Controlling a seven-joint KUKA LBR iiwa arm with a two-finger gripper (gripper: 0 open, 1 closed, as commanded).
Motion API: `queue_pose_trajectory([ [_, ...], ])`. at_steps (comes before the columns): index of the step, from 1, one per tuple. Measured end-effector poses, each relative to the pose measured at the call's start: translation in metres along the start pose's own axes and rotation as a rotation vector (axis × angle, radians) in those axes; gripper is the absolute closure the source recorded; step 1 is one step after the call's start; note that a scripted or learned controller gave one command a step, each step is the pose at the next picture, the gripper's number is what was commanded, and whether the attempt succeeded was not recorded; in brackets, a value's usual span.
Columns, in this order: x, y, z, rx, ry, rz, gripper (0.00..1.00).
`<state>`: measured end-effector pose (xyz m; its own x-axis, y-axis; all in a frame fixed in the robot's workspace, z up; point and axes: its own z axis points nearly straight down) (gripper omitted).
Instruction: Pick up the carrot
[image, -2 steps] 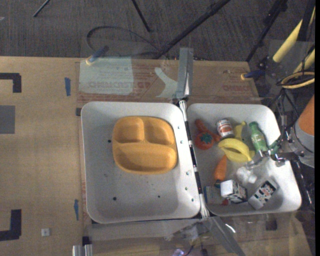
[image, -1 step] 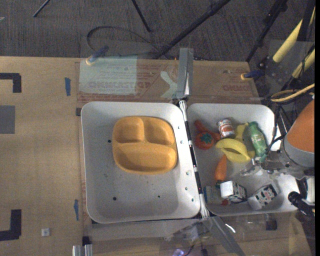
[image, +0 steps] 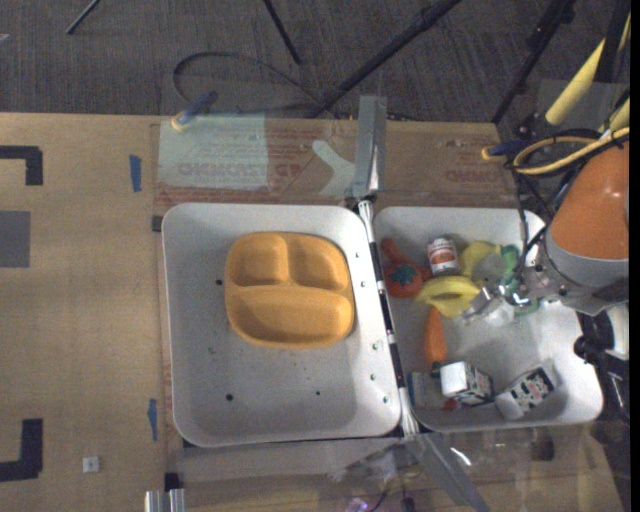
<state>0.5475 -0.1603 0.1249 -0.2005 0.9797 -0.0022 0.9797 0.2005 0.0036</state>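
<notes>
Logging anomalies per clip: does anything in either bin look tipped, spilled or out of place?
Nothing spilled or damaged. The orange divided plate sits slightly askew in the left bin. In the right bin, the carrot lies loose beside the banana, and two small cartons lie tipped on their sides.

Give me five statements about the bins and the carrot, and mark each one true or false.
1. The carrot lies in the right bin. True.
2. The yellow divided plate sits in the right bin. False: it sits in the left bin.
3. The hand is over the right bin. True.
4. The carrot is lifted clear of the bin. False: it lies on the bin floor.
5. The banana lies in the left bin. False: it is in the right bin, near the carrot's upper end.
</notes>
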Motion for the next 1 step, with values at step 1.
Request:
queue_pose_trajectory([
  [1,-0.0607,0.0278,0.0243,-0.012,0.011,-0.1,0.0],
])
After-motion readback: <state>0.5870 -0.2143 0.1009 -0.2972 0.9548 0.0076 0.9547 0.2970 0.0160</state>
